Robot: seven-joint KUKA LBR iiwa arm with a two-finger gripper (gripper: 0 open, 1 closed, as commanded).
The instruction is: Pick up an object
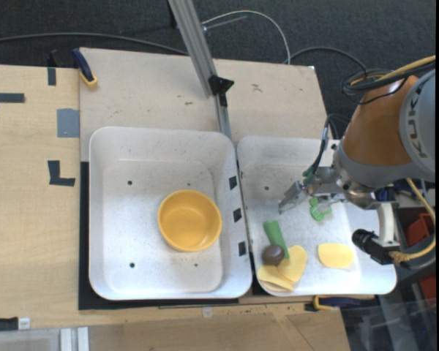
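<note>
Reaching in from the right, the gripper [296,196] hangs over the right bin [278,156], its jaw state impossible to judge. Nearby (toward the front) lie a green stick [274,232], brown ball [273,254] and yellow pieces [335,255].

Arm [395,134] ran off the right edge, base unseen. Gripper [296,194] too small and blurred to read. Green scrap [321,210] beside the gripper was partly hidden under the wrist, shape unclear. Brown lump [273,254] below the gripper overlapped a yellow piece [291,268], covering part of it.
</note>
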